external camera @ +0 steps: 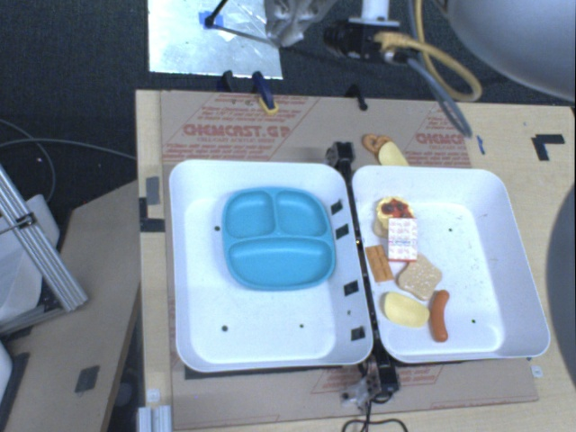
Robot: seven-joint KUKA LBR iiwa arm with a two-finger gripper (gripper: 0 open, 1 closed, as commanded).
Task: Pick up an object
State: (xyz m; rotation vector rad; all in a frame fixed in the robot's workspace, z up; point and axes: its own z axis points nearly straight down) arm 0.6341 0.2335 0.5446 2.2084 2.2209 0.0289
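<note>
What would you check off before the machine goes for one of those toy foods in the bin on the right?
1. Something to pick: ok. Sausage, bread slice and yellow piece lie in the right bin.
2. Pieces separated: not ok. They crowd together along the bin's left side, several touching.
3. Sausage reachable: ok. It sits at the cluster's outer edge with bare bin floor to its right.
4. Tool position: not ok. It hangs beyond the bench's far edge, away from both bins.
5. Tool open: cannot tell.
6. Blue tray: ok. It sits in the left bin, out of the way.
</note>
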